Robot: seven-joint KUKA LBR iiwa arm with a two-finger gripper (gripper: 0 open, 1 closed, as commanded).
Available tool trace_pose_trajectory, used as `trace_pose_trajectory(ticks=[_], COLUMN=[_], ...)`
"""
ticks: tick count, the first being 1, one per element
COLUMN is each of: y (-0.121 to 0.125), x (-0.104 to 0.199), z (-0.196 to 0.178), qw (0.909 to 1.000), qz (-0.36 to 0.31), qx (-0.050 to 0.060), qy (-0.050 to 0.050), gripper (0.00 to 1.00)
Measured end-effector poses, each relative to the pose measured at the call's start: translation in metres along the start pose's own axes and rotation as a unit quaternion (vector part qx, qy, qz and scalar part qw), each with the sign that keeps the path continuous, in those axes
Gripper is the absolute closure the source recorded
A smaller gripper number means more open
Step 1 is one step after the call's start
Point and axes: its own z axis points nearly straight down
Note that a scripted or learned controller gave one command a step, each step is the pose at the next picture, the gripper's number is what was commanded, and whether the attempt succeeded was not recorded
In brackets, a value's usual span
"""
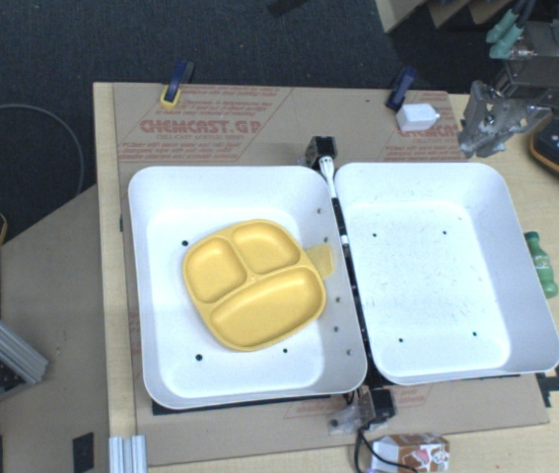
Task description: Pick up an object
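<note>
A yellow divided plate (252, 283) with three compartments lies flat in the left white bin (151, 264), slightly tilted, near the bin's middle. My gripper (486, 131) hangs at the upper right, above the far right corner of the right white bin (447, 274), well away from the plate. Nothing shows between its fingers.
Both bins rest on a brown cardboard sheet (210, 121). A small white block (417, 117) lies on the cardboard behind the right bin. A green object (541, 264) sits by the right bin's right rim. Clamps and cables line the cardboard's edges.
</note>
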Motion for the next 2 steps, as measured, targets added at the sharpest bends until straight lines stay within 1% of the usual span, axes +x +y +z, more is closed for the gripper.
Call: trace_pose_trajectory(ticks=[1, 2], y=[-0.003, -0.002], x=[0.005, 0.053], z=[0.135, 0.132], qw=[0.9999, 1.0000], qz=[0.001, -0.001], qx=[0.010, 0.003], qy=[-0.001, 0.000], gripper=[1.00, 1.00])
